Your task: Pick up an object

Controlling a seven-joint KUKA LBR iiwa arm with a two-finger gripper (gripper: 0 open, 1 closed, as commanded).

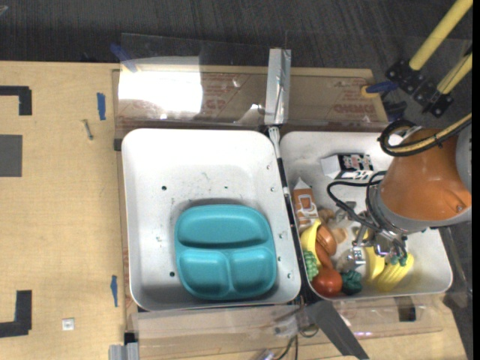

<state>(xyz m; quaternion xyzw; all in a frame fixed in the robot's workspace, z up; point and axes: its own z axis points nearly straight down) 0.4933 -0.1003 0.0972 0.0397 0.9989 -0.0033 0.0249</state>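
Note:
The right bin (pixel 315 152) holds a heap of toy food along its near side: a yellow banana (pixel 307 240), an orange-brown piece (pixel 325 240), a red tomato (pixel 327 282), a green piece (pixel 351 281) and a yellow bunch (pixel 391 270). A brown packet (pixel 303 203) lies near the divider. My gripper (pixel 373 247) hangs low over this heap, just right of the orange-brown piece, under the orange wrist band (pixel 424 186). Its fingertips are lost among the items.
The left bin (pixel 150 163) holds a teal three-compartment tray (pixel 225 250) at its near side. A black-and-white card (pixel 352 162) lies at the far side of the right bin. Cables loop over the arm. A clear panel stands behind both bins.

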